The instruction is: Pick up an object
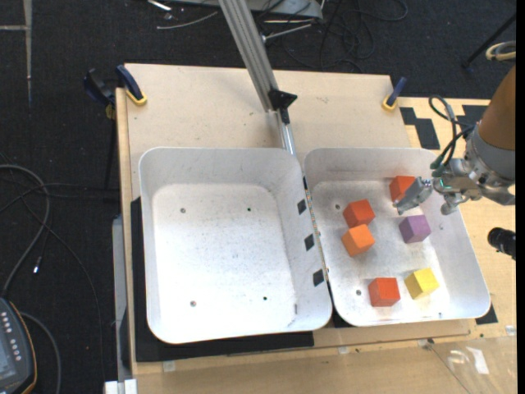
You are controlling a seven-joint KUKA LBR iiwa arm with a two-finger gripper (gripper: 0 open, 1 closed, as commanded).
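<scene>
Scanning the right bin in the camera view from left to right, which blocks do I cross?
Red-orange cube and lighter orange cube, stacked in x so level → red cube near the front rim → purple cube → yellow cube.

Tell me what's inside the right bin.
The right bin holds six blocks: red, orange, purple, red, yellow, plus a red-orange one partly covered by the pincer.
</scene>
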